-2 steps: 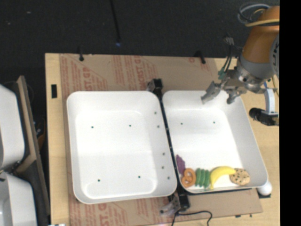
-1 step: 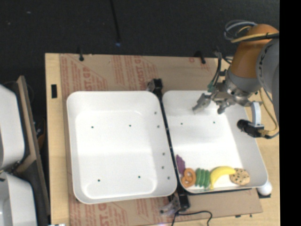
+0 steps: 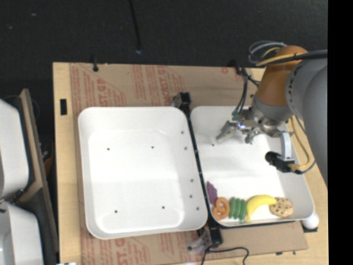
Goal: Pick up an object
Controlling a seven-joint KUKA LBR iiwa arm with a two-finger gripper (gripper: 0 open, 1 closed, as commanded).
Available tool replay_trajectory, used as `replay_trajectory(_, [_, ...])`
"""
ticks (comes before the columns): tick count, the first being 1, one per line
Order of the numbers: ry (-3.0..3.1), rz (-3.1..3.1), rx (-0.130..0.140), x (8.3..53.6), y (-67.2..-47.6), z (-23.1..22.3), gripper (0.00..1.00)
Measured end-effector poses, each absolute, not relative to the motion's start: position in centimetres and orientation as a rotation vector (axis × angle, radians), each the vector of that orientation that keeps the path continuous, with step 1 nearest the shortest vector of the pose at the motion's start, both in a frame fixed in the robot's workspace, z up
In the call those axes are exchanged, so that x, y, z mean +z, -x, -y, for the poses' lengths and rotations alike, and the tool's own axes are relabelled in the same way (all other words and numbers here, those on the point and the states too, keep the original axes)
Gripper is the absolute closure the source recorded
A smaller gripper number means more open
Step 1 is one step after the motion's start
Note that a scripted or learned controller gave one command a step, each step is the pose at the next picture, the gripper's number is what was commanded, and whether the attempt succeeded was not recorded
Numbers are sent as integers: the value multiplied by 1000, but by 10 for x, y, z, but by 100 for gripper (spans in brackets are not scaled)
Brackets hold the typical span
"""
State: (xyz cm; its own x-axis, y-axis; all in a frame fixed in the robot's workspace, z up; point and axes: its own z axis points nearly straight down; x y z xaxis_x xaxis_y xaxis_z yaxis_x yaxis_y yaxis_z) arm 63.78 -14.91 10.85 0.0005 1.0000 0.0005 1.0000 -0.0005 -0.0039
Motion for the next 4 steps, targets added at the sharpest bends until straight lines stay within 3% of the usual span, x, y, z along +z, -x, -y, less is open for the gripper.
replay_trajectory(1, [2225,2221,-2,122,-639,150,100])
replay_trajectory(4, [2225,2224,-5,276,-648,155,100])
